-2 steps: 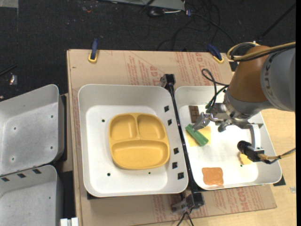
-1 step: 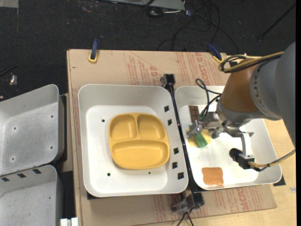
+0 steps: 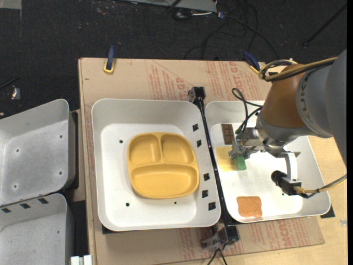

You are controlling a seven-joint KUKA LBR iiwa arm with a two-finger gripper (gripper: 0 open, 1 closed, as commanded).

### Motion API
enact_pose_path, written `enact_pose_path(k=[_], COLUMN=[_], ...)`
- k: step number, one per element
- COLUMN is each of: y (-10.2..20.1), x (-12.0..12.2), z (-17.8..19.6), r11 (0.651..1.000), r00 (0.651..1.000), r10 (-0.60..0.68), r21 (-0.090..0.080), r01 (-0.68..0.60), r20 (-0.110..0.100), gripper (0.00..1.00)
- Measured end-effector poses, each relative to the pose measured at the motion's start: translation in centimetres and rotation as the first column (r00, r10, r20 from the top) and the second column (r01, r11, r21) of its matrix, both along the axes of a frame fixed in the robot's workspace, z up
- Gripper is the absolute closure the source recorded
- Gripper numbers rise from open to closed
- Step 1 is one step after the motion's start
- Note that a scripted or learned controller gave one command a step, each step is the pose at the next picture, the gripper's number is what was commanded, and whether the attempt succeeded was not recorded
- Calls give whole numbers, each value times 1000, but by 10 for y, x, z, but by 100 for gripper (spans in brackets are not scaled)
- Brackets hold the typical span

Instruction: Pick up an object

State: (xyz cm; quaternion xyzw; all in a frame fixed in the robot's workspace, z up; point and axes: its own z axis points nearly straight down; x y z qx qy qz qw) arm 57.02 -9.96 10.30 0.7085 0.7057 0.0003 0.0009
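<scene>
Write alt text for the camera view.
A grey and orange robot arm reaches into the right white bin, its gripper low over a small green object on a pale yellow piece. An orange square lies nearer the front; the left bin holds a yellow divided plate.

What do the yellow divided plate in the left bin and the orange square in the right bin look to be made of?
Yellow divided plate: probably moulded plastic, smooth with a soft sheen, rounded compartment ridges. Orange square: matte and slightly textured, possibly sponge or foam; hard to tell.
</scene>
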Motion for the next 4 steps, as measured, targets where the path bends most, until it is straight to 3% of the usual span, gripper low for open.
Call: enact_pose_path(k=[3, 4], y=[5, 60], x=[-3, 16], z=[159, 162], r11=[1000, 1000], r00=[1000, 1000], r10=[7, 11], r21=[0, 1], r01=[-7, -11], r20=[3, 1], gripper=[100, 100])
